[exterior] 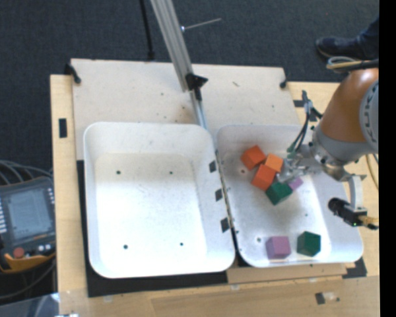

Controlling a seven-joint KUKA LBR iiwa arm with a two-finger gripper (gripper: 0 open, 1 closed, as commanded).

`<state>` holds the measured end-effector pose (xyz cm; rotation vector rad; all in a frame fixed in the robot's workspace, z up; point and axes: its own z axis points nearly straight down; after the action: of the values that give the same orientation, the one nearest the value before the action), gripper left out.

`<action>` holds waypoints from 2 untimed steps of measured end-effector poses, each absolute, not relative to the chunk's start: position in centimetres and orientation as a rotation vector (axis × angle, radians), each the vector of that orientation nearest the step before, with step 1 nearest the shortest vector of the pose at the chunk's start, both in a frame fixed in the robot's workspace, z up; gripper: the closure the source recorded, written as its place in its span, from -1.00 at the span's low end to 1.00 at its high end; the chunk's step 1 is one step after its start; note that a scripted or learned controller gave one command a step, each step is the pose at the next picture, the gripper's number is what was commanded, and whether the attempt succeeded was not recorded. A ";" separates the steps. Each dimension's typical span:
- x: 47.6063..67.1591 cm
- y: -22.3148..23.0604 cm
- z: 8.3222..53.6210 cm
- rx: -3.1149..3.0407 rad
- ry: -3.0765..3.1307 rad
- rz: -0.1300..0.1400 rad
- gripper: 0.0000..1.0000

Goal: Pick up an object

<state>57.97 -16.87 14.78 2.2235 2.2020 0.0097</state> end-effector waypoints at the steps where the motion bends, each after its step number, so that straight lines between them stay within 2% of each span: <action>1: 57.2 -17.4 20.2 2.223 2.211 0.005 1.00; 2: 57.7 -17.4 26.6 2.213 2.218 0.007 1.00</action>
<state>57.68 -17.43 26.62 2.2127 2.2182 0.0066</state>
